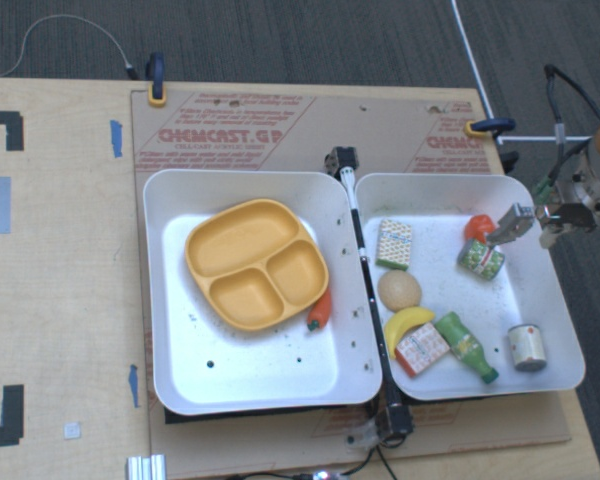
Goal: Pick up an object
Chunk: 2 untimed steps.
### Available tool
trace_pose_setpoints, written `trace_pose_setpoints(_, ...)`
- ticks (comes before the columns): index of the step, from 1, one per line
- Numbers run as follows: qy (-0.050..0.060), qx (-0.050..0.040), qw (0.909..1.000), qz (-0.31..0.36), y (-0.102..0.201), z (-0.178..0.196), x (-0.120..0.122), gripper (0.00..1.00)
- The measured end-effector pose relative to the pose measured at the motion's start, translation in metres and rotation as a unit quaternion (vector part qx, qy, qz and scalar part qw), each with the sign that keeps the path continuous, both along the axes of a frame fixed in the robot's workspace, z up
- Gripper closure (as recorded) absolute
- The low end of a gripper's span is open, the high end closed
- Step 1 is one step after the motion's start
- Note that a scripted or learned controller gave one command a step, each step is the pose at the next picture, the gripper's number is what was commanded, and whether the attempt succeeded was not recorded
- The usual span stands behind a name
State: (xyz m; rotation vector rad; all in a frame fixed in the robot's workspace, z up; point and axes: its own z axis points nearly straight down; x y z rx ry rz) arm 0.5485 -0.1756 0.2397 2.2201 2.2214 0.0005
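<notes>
Objects for picking lie in the right bin point(570, 353), in the lower right of the frame. The gripper point(510, 224) sits over that bin's upper right part, its metal tip just above a green can point(481, 259) and beside a red piece point(478, 227). Whether the fingers are apart or together cannot be told from this slant; nothing is seen between them.

Judgement: the step in hand is the approach to a grasp. The green can is the nearest candidate. A clean pick would call for centring over it and closing across its narrow side, clear of the red piece touching its upper edge.

Room: the bin's right wall runs close by, limiting travel that way. Toward the frame's middle stand a patterned box point(394, 243), a round beige ball point(400, 290), a banana point(407, 326) and a green bottle point(467, 346); open floor lies between them and the can. A small tin point(526, 347) sits low right. The left bin point(170, 348) holds a yellow tray point(252, 263).
</notes>
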Motion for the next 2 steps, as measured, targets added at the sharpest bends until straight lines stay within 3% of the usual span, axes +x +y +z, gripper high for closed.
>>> trace_pose_setpoints(1,0.000,-0.0002,1.0000,-0.001,-0.028,-0.143,-0.054,0.00)
trace_pose_setpoints(2,-0.002,-0.0010,1.0000,-0.001,-0.028,-0.133,-0.053,1.00)
